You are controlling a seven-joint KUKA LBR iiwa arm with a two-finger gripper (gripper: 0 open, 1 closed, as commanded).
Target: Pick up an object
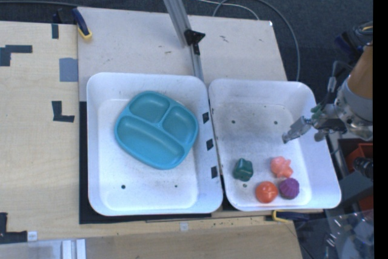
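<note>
Four small objects are sitting bunched in the right bin's (242, 94) near corner: green (243, 169), pink (280, 166), orange (265, 191), purple (289, 188). We are seeing the gripper (303, 127) hovering above them, holding nothing; we cannot tell its spread. We are judging that crowding risks a nudge or a double grab.

Left bin (97, 130): divided plate (156, 129) inside. Right bin (260, 91): four small toys (267, 178) clustered at near edge, gripper (298, 128) above, behind them.
</note>
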